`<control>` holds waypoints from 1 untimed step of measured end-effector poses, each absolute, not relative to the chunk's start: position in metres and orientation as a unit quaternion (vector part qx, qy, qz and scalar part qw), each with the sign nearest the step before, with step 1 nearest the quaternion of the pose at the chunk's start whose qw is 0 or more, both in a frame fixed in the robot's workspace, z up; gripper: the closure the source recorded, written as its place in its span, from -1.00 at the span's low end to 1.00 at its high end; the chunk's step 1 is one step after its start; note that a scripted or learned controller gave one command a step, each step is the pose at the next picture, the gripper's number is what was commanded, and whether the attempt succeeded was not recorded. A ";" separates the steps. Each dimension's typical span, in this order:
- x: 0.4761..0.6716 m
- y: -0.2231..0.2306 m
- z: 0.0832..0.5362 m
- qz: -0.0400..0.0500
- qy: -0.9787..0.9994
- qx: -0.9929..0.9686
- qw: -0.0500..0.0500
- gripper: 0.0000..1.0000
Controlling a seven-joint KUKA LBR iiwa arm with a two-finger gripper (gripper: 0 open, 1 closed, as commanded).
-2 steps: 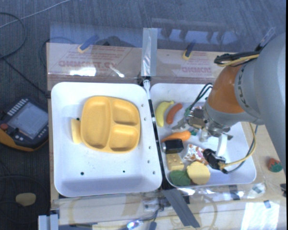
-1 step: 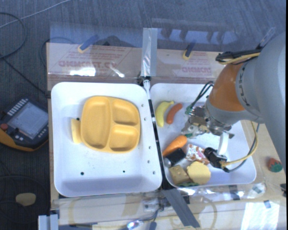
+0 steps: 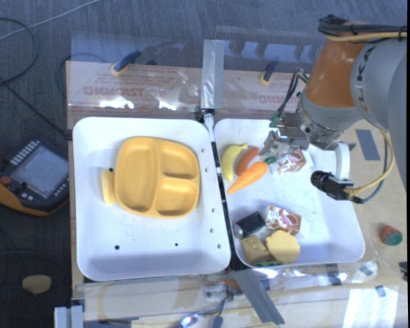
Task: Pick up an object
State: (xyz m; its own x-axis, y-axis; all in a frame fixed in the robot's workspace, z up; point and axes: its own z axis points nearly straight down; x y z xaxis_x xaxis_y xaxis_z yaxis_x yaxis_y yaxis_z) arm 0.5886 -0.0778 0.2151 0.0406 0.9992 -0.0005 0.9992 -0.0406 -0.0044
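Camera view: pincer [image 3: 279, 144] (opening unclear) just above patterned packet [image 3: 292, 161], beside carrot [image 3: 248, 176].

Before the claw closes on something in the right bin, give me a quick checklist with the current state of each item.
1. Claw over the right bin: ok, at its upper part.
2. Target near the claw: ok, the carrot and a printed packet lie just below it.
3. Single target separated: not ok, the carrot touches the banana and other pieces.
4. Fingers open or shut: cannot tell.
5. Anything already held: cannot tell.
6. Yellow tray out of the way: ok, it lies in the left bin.
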 end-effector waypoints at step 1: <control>0.643 -0.006 0.198 0.003 -0.755 -0.656 0.002 1.00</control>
